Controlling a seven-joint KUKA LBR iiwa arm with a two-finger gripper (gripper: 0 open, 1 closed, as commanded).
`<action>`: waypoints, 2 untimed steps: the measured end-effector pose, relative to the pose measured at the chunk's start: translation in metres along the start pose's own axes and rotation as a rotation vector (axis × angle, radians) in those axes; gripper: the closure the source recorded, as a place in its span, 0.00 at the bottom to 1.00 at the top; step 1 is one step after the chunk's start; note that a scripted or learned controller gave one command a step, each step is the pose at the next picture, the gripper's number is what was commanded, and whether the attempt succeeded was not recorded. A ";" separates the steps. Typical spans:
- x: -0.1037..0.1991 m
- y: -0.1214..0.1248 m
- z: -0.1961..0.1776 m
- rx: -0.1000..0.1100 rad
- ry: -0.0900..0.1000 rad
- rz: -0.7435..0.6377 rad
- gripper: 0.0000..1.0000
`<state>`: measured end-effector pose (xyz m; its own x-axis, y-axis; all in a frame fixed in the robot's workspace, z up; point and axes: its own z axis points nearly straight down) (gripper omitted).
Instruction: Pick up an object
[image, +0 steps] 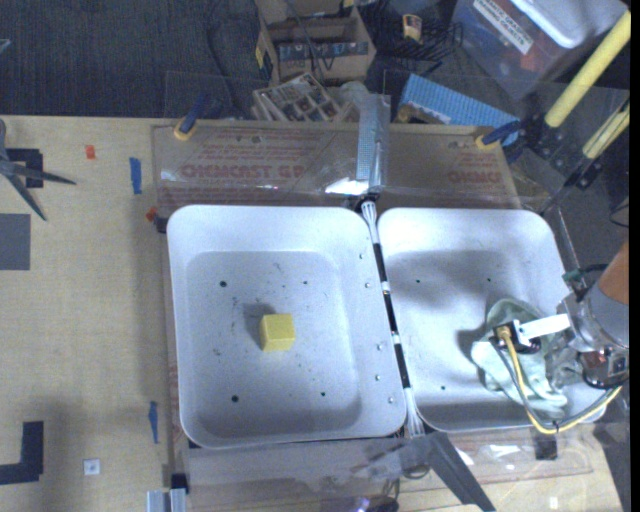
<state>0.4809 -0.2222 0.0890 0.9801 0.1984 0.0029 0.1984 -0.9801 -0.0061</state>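
A small yellow cube (278, 332) lies near the middle of the left bin (200, 250). In the right bin (450, 240), toward its near right corner, lies a pale green and white crumpled thing (497, 325). My gripper (527, 375) reaches in from the right and is low over that thing, covering much of it. The wrist and its yellow cable hide the fingertips, so I cannot tell whether the thing is between them.
The two bins meet at a raised rim (385, 310) running front to back. A clear plastic wall (330, 165) stands behind both bins. The wooden bench (80, 300) spreads to the left, with dark tools (25, 175) at its far left edge.
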 end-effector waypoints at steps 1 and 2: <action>-0.001 -0.001 -0.101 -0.002 -0.009 -0.004 1.00; -0.003 -0.001 -0.047 0.001 -0.011 0.000 1.00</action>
<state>0.4780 -0.2223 0.1359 0.9801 0.1983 -0.0078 0.1983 -0.9801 -0.0074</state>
